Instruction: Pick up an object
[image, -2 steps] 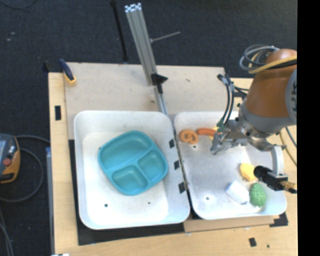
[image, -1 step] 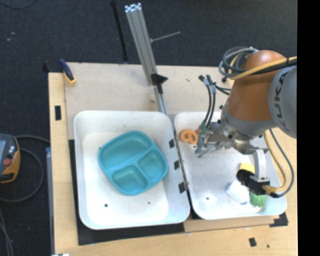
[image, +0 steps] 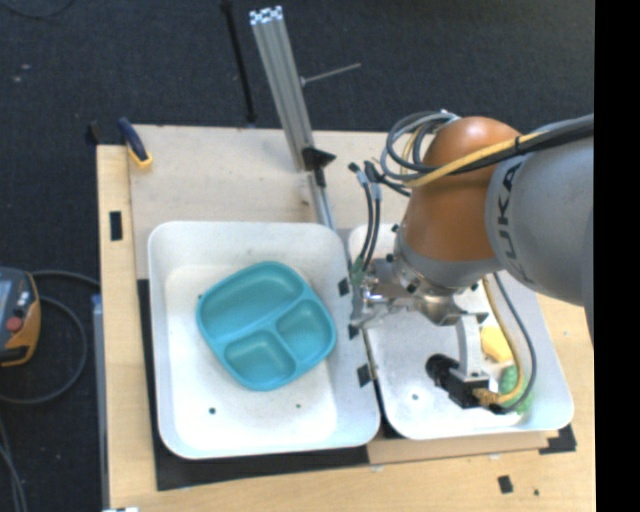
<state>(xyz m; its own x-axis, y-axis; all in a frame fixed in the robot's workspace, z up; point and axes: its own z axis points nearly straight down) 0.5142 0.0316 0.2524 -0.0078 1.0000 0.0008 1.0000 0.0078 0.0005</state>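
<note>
**Desk:** Where's the claw (image: 415, 300), and how wide is it?

**Me:** On my screen it hangs just to the right of the teal plate (image: 265, 325). It sits over the right bin (image: 420, 415), close to where the two bins' rims meet. The arm (image: 540, 220), grey with its orange band, covers it from above. So I can't tell how wide it stands, or whether it holds or touches anything.

**Desk:** Any writing you can read?

**Me:** There are dark letters on the grey arm casing, up and to the right of the plate. I make out "UK"; the rest I can't read.

**Desk:** And the bins?

**Me:** The teal plate is the one thing I can clearly offer for picking. It lies flat in the left bin (image: 170, 250), turned askew to the walls and nearer the wall on the claw's side. It has three compartments, one long and two smaller. In the right bin, further right of the plate than the claw, a small yellow piece (image: 493, 342) shows past the arm. I can't tell what it is.
</note>
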